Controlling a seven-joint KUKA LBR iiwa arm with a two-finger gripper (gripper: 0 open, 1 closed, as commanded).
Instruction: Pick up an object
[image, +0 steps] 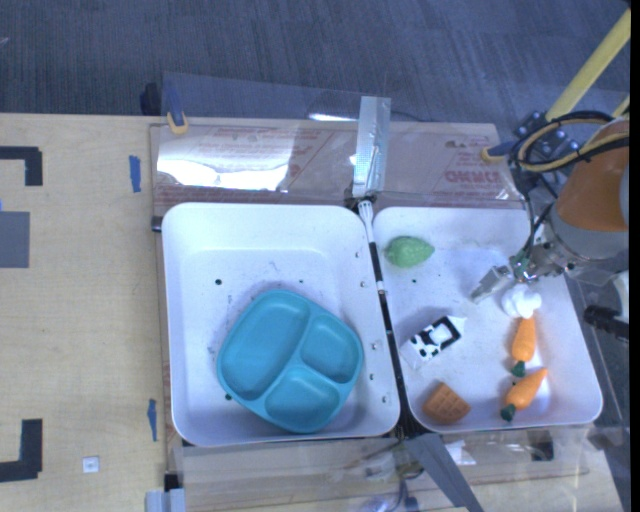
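Nearest, at right bin's (455, 250) front: orange wedge (446, 403) and carrot (524, 389). Farther back, gripper (508, 280) at small white object (521, 301), perhaps touching. Could not tell gripper's state. Needed centring on white object, clear of second carrot (523, 340) just beside, before lifting straight.

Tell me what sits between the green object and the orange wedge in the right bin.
In the camera view, the black-and-white toy lies between the green object and the orange wedge, on the right bin's white floor.
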